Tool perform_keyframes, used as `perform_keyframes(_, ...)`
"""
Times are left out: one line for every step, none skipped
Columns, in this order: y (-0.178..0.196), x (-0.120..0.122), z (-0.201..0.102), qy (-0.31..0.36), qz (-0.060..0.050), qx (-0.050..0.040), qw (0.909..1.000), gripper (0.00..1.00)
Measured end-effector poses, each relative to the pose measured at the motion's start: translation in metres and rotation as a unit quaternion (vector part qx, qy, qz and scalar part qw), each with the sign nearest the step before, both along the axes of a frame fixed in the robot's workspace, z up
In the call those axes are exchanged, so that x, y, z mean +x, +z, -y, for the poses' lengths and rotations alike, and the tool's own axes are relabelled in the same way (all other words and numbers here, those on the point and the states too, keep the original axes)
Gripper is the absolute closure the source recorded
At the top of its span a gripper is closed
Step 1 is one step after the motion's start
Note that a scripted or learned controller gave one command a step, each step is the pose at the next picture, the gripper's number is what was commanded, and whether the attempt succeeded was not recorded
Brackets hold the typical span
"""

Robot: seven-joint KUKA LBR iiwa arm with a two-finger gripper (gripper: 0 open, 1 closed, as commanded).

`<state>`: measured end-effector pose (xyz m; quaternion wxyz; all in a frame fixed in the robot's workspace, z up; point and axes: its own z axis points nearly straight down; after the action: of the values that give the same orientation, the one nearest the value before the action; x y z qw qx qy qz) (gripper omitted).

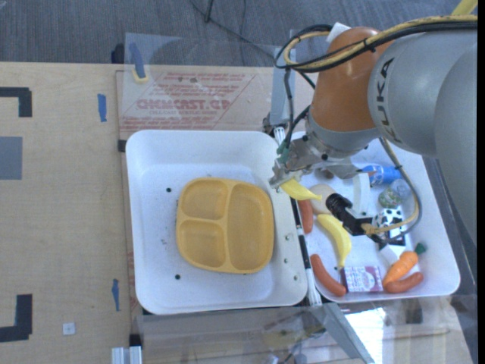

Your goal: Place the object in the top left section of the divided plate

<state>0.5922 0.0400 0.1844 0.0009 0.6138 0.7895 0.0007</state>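
Camera view: a small yellow banana-like piece (301,191) is seen at the fingers (282,174), at three o'clock of the divided plate (225,224), though whether it is gripped cannot be told. It is judged light, stiff and smooth, best pinched across its middle. Its long axis is laid from ten towards four o'clock.

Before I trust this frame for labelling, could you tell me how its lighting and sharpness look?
Camera view: even, soft light with faint shadows; the yellow plate in the left bin is sharp and glare-free; the arm near the lens looks large and slightly soft; clear sheeting at the bottom edge catches bright glare.
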Motion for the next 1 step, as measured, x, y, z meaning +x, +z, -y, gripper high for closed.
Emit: perform_keyframes(0.0007,0.0627,0.0347,0.01,0.0,-0.0004,0.9999,1.0)
